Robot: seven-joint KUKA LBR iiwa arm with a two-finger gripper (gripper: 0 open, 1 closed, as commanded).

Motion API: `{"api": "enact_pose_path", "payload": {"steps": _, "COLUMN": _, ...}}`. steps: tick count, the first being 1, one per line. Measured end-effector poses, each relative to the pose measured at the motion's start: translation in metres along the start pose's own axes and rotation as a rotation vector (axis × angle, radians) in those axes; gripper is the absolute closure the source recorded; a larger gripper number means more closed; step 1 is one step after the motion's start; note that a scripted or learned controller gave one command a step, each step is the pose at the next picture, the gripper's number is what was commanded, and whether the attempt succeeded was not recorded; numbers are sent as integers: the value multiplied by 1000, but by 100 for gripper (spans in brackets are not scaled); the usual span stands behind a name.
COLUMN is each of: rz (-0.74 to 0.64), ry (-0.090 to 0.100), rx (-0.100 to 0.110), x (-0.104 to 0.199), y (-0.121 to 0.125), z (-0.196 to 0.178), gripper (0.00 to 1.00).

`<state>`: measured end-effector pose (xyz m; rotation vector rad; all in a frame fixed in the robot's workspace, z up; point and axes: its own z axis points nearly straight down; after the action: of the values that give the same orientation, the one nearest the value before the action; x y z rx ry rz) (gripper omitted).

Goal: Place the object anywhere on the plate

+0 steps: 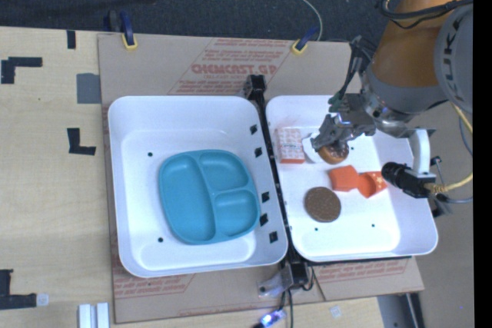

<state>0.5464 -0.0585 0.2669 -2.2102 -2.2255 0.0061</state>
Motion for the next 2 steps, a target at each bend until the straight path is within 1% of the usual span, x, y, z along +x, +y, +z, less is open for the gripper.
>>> {"api": "enact_pose_path", "payload": {"steps": 1, "rz": 1, "ry": -1, "rx": 2, "x": 46, "y": 12, "z": 14, "gripper": 100}}
{"api": "enact_pose_path", "payload": {"steps": 2, "rz": 3, "ry": -2, "rx": 1, "x": 91, "y": 8, "z": 30, "gripper": 100}}
